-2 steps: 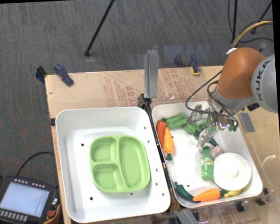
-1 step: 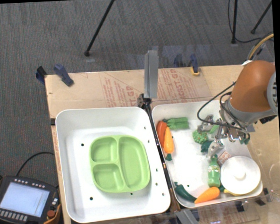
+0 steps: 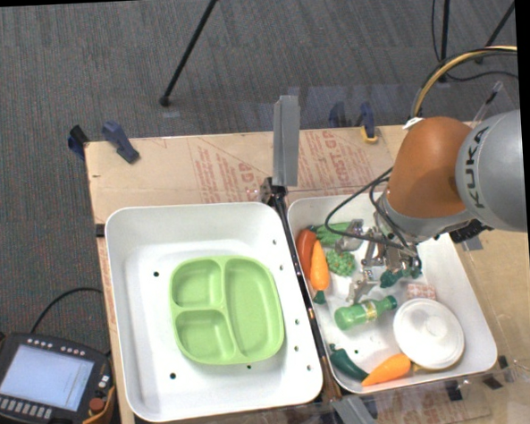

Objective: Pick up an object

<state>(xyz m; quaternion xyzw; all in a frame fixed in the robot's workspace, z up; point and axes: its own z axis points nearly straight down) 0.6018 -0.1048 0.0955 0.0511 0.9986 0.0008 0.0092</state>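
Note:
The right bin (image 3: 472,310) holds several toy items. Among them are a green bottle (image 3: 365,312) lying on its side, a white round bowl (image 3: 429,333), an orange carrot (image 3: 317,264), a green broccoli piece (image 3: 341,261), a second carrot (image 3: 386,368) and a dark green cucumber (image 3: 349,363). My gripper (image 3: 376,279) hangs over the middle of this bin, just above the bottle and right of the broccoli. It looks open, with nothing between its fingers. The arm's wrist hides the bin's back right part.
The left bin (image 3: 134,259) holds a light green divided plate (image 3: 226,309). A red-orange piece (image 3: 304,244) lies against the right bin's left wall. A small teal item (image 3: 390,278) and a pink one (image 3: 422,288) sit beside the gripper. A teach pendant (image 3: 47,381) lies at bottom left.

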